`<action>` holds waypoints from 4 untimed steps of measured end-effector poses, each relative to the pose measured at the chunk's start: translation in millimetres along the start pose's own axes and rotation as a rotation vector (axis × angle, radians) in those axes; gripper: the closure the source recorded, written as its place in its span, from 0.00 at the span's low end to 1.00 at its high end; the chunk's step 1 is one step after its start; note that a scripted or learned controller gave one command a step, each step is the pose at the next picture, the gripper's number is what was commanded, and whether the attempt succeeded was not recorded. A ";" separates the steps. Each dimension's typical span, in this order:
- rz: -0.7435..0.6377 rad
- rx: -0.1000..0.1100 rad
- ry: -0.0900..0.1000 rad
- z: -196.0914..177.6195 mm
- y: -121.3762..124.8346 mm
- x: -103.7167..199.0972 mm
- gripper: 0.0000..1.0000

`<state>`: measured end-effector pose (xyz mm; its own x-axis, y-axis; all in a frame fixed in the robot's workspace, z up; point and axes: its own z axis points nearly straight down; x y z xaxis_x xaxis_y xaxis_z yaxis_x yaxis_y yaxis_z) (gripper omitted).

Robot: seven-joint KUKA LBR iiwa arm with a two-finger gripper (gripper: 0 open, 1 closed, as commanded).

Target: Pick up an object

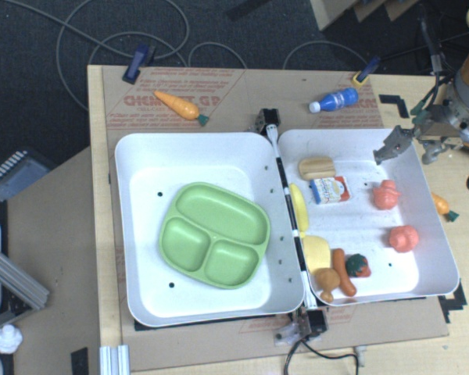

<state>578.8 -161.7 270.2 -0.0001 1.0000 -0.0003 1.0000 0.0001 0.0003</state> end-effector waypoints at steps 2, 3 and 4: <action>0.000 0.001 0.001 171.6 17.1 -28.9 0.00; 0.000 -0.002 -0.001 161.1 17.8 -29.3 1.00; -0.002 -0.005 0.000 50.9 50.6 27.2 1.00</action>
